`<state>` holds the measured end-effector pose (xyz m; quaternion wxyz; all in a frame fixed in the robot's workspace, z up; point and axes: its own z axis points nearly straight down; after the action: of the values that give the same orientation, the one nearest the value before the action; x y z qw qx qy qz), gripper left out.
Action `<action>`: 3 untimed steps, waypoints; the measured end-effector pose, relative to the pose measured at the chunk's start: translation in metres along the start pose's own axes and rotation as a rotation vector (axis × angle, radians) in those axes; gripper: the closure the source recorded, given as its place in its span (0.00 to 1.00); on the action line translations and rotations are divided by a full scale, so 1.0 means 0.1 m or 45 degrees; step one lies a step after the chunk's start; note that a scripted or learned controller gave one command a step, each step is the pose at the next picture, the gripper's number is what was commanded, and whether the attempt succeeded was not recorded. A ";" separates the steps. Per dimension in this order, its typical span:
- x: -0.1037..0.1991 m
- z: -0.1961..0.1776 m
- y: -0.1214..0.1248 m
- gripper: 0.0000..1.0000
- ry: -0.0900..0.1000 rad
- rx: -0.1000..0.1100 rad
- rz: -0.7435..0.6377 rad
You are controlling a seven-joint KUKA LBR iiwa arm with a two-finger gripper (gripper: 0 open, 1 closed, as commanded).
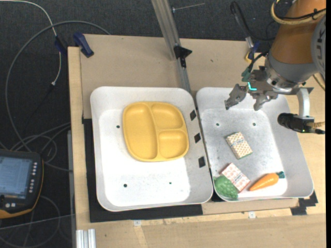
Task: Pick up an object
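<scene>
Two bins [103, 138], one yellow plate [155, 130], two boxes [239, 145], one carrot [265, 181]

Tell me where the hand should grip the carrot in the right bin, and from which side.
Best guess: grip the carrot across its thick orange middle, coming straight down from above. It lies flat along the near wall of the right bin, green top pointing right, so a sideways approach looks blocked. The hand hovers open over the far end, with fingers that could straddle the narrow body.

My fingers [247, 100] hover over the right bin's [295, 154] far end; small box [239, 144], packet [236, 176], carrot [265, 181] lie nearer; divided plate [154, 130] sits in the left bin [106, 138].
</scene>
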<state>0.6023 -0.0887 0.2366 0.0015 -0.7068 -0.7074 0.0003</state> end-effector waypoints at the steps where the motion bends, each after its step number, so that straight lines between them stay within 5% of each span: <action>1: -0.03 0.60 0.06 0.00 -0.001 0.006 0.001; 3: 0.06 1.46 0.10 0.00 -0.001 0.004 0.000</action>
<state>0.6119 -0.0820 0.0906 0.0026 -0.7069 -0.7073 0.0017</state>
